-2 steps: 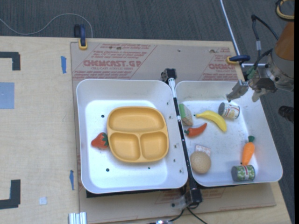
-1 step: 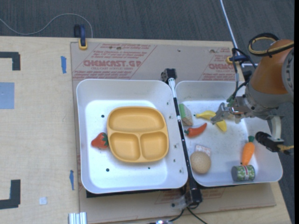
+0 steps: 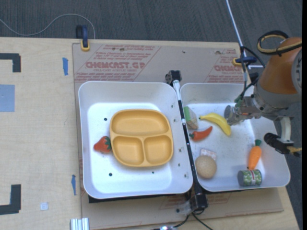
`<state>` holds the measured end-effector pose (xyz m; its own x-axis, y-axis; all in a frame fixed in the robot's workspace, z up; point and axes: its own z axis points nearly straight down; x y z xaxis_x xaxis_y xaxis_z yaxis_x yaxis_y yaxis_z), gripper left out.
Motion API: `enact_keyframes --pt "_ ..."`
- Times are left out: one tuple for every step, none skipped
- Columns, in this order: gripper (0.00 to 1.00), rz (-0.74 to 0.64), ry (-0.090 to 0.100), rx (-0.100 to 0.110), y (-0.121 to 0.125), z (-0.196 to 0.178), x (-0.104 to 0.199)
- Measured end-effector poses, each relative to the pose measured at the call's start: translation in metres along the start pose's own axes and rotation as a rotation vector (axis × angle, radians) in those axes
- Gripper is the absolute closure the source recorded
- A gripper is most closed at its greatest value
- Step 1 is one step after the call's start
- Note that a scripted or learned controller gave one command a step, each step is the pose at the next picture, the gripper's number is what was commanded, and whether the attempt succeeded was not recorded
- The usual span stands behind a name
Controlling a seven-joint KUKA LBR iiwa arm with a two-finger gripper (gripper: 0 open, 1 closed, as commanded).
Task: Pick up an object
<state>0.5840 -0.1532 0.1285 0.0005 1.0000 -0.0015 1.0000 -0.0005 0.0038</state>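
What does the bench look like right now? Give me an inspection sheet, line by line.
Surface: two white bins, left bin and right bin, on a cardboard sheet.
Job's things: banana, carrot, green can, red pepper, beige ball in right bin.
Clutter: yellow divided tray and strawberry in left bin.
Grippers: gripper beside banana's right end.
Cables: white cable on the floor.
Surroundings: grey carpet.

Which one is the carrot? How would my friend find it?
Look in the right bin, the one without the yellow tray. Near its far right side, just above a little green can, lies the carrot. It is the only orange thing there with a green top, and it is straight, unlike the curved yellow banana.
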Motion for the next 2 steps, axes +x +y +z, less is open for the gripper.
enact_keyframes --pt "0.00 0.000 0.000 0.000 0.000 0.000 0.000" --pt "0.00 0.000 0.001 0.002 -0.025 0.035 0.031"
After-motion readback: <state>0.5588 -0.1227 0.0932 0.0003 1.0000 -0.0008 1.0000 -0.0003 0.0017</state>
